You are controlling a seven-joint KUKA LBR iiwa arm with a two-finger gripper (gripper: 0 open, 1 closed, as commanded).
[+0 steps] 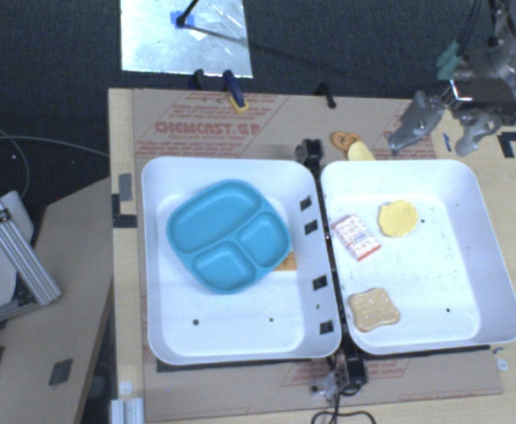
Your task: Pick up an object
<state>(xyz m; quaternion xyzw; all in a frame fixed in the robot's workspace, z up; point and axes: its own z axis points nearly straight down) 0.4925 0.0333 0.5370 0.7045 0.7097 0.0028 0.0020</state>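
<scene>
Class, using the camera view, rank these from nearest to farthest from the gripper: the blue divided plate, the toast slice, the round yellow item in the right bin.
From the gripper:
1. Round yellow item, upper part of the right bin.
2. Toast slice, lower part of the right bin.
3. Blue divided plate, in the left bin.

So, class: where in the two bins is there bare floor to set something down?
Left bin: a free strip along the near wall, below the blue tray. Right bin: bare floor on its right side, past the yellow round piece and toast. Crowded: by the divider, around the red-and-white packet.
</scene>
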